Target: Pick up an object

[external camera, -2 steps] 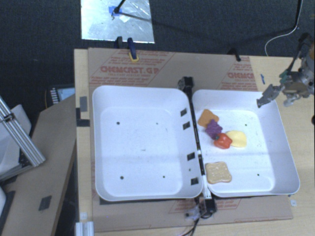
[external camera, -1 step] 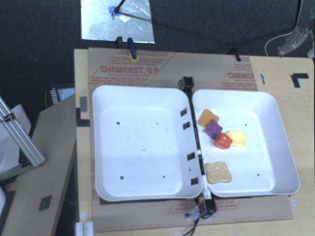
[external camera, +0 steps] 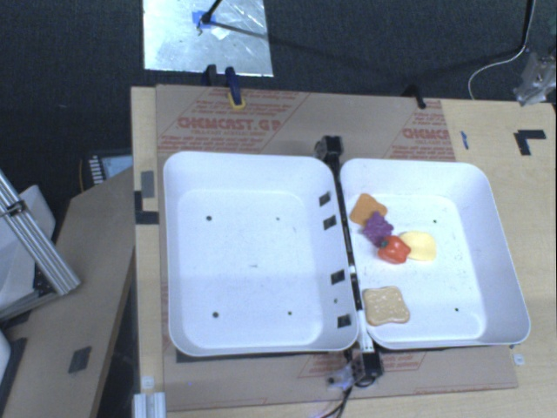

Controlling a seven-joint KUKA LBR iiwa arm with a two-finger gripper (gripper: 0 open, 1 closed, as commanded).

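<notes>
Nearest the lens runs the front edge of the bench [external camera: 252, 380], with a knot of cables [external camera: 359, 371] at the seam where the two bins meet. On it, the left bin [external camera: 252, 259] is the broadest thing, and the right bin [external camera: 489, 307] beside it holds every candidate for the task, all in its left half.

The largest piece there is a toy bread slice [external camera: 385, 305], lying flat and apart from the rest, close to the dividing wall. Further back sits a tight cluster: a pale yellow piece [external camera: 422, 246], an orange wedge [external camera: 367, 207], a purple grape bunch [external camera: 378, 227] and a small red pepper-like toy [external camera: 393, 249]. The red one touches both the yellow and the purple.

How wide the pincer stands, or whether it has anything, I cannot tell.

Two risks, as I judge it. A descent onto the cluster could wedge against neighbours and scatter them, or nip two at once. Going for the bread could fail because it lies so low, and its nearness to the wall invites a collision.
</notes>
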